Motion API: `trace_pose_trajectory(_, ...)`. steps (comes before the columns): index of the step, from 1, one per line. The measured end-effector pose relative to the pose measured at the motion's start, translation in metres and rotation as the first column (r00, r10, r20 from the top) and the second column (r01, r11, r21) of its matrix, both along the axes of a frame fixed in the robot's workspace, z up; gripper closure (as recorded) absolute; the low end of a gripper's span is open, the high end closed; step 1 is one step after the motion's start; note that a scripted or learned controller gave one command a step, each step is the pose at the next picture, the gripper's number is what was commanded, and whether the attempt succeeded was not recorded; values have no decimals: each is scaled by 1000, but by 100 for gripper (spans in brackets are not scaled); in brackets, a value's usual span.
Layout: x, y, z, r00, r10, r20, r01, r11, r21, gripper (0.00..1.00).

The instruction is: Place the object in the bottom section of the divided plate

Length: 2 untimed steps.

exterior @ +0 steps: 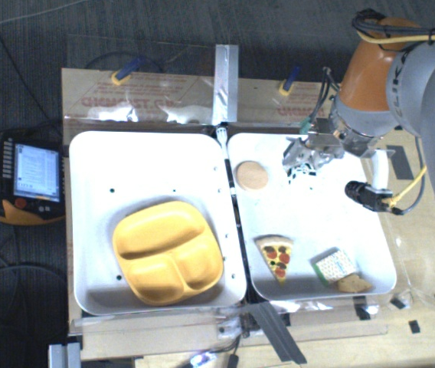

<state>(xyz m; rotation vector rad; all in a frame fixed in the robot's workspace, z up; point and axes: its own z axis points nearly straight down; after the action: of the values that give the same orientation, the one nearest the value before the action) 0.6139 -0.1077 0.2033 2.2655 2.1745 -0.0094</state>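
Two white bins on the tabletop, the arm over the right one.

The left bin [95, 175] holds a yellow divided plate [168, 250]. The right bin [317, 221] holds a round cookie [252, 175], a pizza slice [276, 257], a small packet [335, 264] and a brown piece [353, 284]. The tool [303, 162] hangs above the bin's upper part, beside the cookie; whether it is spread I cannot tell.

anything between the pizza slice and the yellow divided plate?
In the camera view, only the adjoining bin walls separate the pizza slice from the divided plate; the white floor on either side is bare.
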Motion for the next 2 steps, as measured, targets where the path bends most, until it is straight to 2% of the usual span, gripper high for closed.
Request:
trace_pose_trajectory(1, -114, 83, -21, 996, -88, -3, 88, 996, 4, 100)
trace_pose_trajectory(2, -114, 82, -21, 996, -88, -2, 88, 996, 5, 0)
